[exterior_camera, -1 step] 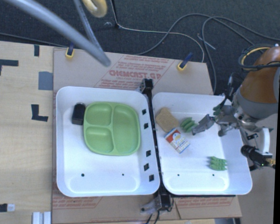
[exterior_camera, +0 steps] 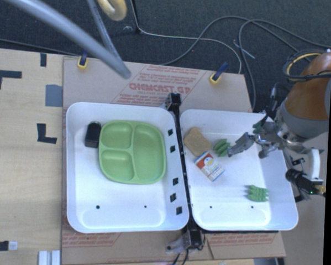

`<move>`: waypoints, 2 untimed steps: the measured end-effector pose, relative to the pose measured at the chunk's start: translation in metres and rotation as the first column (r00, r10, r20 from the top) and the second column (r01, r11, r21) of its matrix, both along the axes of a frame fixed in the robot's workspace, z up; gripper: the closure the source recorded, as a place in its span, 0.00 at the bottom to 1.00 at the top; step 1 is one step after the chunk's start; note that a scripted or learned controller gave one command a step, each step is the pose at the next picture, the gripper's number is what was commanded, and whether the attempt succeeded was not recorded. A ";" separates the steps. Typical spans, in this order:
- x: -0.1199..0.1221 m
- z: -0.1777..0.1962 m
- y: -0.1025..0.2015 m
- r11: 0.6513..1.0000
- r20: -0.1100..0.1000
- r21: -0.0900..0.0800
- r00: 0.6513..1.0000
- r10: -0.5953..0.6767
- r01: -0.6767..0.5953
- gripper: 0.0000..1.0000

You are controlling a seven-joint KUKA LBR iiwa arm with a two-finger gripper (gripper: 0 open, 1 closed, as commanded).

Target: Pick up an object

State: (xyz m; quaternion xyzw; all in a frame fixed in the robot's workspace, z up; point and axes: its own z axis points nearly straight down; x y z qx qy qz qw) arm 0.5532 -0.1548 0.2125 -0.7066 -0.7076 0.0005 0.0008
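In the right bin [exterior_camera: 277, 218] lie a tan block [exterior_camera: 196, 140], a small red-and-white carton [exterior_camera: 209, 166], a green piece [exterior_camera: 220, 146] and a second green piece [exterior_camera: 256, 192]. My gripper [exterior_camera: 250, 149] hangs over the right bin's upper right part, its fingers spread open with nothing between them. Its left fingertip [exterior_camera: 237, 148] is just right of the first green piece; whether they touch I cannot tell. The grey arm with its orange band [exterior_camera: 315, 65] comes in from the right.
The left bin [exterior_camera: 78, 208] holds a green divided plate [exterior_camera: 132, 152] and a small black object [exterior_camera: 92, 135] at its left. A black divider with clips [exterior_camera: 178, 157] runs between the bins. Cables [exterior_camera: 226, 27] trail behind the bench.
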 end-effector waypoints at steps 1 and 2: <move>0.004 -0.062 0.002 1.000 -0.002 -0.001 1.000 0.000 0.000 0.00; 0.006 -0.111 -0.006 1.000 -0.004 -0.001 1.000 -0.001 0.001 0.00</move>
